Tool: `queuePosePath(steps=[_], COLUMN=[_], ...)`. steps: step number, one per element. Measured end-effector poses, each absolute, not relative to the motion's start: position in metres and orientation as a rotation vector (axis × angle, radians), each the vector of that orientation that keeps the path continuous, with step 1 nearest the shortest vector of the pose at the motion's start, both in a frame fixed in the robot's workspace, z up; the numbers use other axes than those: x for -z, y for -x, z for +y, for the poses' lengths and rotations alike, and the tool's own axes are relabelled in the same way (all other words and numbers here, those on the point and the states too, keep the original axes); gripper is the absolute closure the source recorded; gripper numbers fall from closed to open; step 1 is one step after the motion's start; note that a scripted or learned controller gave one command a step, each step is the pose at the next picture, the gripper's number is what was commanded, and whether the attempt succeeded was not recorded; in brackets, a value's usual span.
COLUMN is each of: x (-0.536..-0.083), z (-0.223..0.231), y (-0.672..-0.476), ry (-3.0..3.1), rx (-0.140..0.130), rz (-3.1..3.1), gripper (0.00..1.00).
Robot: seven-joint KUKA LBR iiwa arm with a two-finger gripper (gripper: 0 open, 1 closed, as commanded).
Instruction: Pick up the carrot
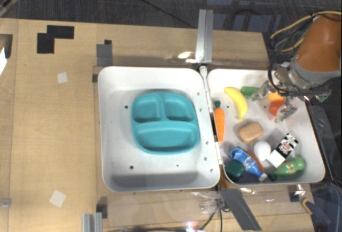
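Orange with a small green top, the carrot (pixel 219 120) lies against the left wall of the right bin (pixel 315 142), just right of centre of the frame, its green end toward the top and its point toward the bottom. It lies free, with nothing gripping it. Just to its right is a yellow banana (pixel 236 101), and below that a tan, bread-like block (pixel 250 131). Lower still sit a white egg-like ball (pixel 262 149), a blue crumpled item (pixel 247 163) over something dark green, a black-and-white patterned box (pixel 284 148) whose markings are too small to read, and a green bottle-like item (pixel 290 166) lying near the lower right corner. No writing anywhere can be read.

The gripper (pixel 277 101) hangs over the upper right part of that bin, well apart from the carrot, with the arm's orange band (pixel 319 46) above it at the right edge. Its fingers (pixel 286 110) stand apart, and an orange-red item (pixel 276 103) sits between them; whether they touch it cannot be told. A green thing (pixel 249 91) shows partly beside the gripper, half hidden by it.

The left bin (pixel 115 134) holds a teal divided plate (pixel 164 121) in the middle. Both bins rest on the light wooden counter (pixel 48 134), which bears black marks at the upper left.
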State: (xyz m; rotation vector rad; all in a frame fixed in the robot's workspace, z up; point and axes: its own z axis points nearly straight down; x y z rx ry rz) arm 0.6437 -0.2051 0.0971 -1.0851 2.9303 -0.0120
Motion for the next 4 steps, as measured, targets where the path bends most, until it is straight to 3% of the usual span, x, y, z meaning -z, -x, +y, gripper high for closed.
queuePosePath(steps=[1,2,3,4], x=[-0.112,-0.134,-0.134,-0.096], z=[-0.204,-0.116,-0.119,-0.192], y=[-0.647,-0.672,-0.672,-0.678], ry=[1.081,0.74,0.735,1.181], rx=[0.02,0.001,0.003,-0.011], rz=[2.919,3.039,3.041,2.884], gripper=[1.0,1.0,0.0,0.0])
